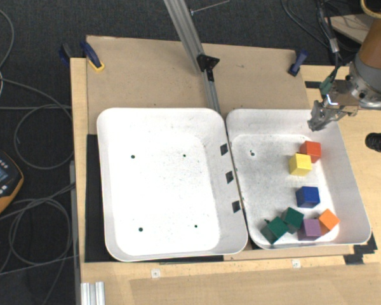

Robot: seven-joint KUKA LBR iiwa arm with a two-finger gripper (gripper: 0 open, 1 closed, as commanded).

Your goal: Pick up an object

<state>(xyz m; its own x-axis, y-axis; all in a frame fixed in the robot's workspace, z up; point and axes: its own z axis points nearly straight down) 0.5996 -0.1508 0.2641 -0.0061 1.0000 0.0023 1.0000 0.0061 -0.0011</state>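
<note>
The right bin [267, 170] holds several small blocks. An orange-red block [312, 149] touches a yellow block [300, 164] near the bin's upper right. Lower down lies a blue block [308, 196]. Along the front edge sit two dark green blocks [284, 224], a purple block [312, 227] and an orange block [328, 219]. My gripper [319, 120] hangs over the bin's far right corner, above and a little right of the orange-red block, with nothing visible between its fingers.
The left bin [159, 183] lies beside the right one. A slanted metal pole [189, 33] rises behind the bins. Blue clamps [92, 56] grip the board's back corners. Cables and a device lie on the floor at left.
</note>
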